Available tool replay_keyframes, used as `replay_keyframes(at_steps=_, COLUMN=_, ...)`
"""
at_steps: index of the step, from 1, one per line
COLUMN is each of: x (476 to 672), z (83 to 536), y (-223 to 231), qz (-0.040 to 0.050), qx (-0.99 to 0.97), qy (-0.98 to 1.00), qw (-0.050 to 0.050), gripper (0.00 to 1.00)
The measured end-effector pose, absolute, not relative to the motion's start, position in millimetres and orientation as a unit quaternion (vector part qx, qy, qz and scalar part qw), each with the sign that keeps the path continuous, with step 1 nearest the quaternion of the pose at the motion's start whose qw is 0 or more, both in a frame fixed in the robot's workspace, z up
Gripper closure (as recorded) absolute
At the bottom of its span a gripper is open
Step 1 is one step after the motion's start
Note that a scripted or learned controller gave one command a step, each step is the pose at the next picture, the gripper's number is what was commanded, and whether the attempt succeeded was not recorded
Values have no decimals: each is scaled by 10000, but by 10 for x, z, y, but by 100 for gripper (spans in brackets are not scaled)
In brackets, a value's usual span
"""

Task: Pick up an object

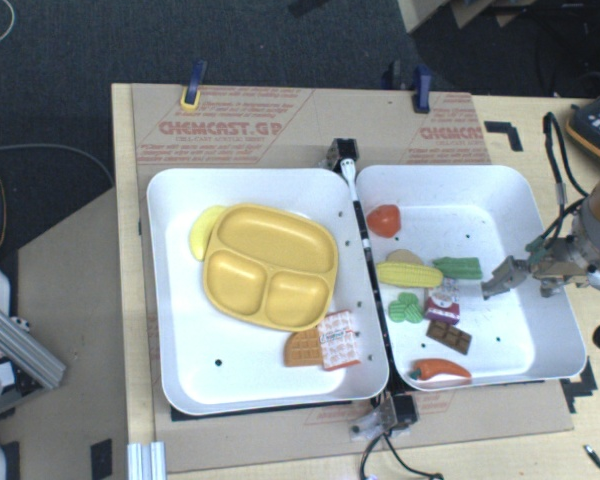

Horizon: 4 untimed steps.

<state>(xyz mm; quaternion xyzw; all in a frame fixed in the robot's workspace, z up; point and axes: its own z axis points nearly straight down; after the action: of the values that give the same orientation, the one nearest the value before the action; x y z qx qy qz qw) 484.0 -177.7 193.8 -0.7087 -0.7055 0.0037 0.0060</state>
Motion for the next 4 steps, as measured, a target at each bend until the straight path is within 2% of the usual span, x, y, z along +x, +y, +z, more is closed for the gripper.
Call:
replay_keyframes(at_steps=1, x=4874, z=2005, y=-1774, qz=1, qx=-7072, qy=-7070, qw=-3, gripper=0)
replay_keyframes(at_steps=3, x=4890, z=872, y=-1745, qz=7, qx=-7076, qy=-7067, qw=9, gripper=0)
replay_keyframes(at_steps=4, x=4892, z=986, y=-1740, qz=1, qx=-7076, qy=-7067, qw=-2, gripper=100)
